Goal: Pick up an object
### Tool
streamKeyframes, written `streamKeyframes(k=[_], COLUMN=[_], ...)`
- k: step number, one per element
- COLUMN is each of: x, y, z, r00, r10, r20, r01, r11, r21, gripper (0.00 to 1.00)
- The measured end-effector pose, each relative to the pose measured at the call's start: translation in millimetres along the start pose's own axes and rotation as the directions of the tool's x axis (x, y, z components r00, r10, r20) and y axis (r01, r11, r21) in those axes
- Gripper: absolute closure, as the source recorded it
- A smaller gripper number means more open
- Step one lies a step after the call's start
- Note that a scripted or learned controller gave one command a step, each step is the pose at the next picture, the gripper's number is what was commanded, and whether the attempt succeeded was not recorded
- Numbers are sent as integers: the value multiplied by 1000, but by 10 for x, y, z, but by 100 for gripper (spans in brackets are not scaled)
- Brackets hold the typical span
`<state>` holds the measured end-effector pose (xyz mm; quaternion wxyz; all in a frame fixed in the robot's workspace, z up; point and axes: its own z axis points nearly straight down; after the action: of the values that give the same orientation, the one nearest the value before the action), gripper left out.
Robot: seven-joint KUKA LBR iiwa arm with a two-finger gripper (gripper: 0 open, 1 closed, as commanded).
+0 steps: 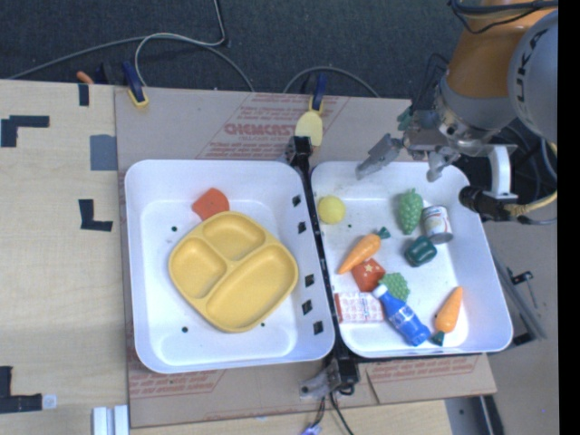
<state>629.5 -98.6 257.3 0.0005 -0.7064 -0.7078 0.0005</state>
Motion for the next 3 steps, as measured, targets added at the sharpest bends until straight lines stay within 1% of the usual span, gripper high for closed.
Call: streamKeyframes(k=[1, 2, 3], x=[-18, -111, -188], y=[-190, -693, -1198], z=[1258, 1721, 1720], r00=[1000, 1000, 1000], r10=[1, 2, 2], r20=[-1, 0, 1], r01=[-1, -2, -2], r11=[1000, 1000, 1000], r21=[4, -1, -3], gripper=[0, 0, 0])
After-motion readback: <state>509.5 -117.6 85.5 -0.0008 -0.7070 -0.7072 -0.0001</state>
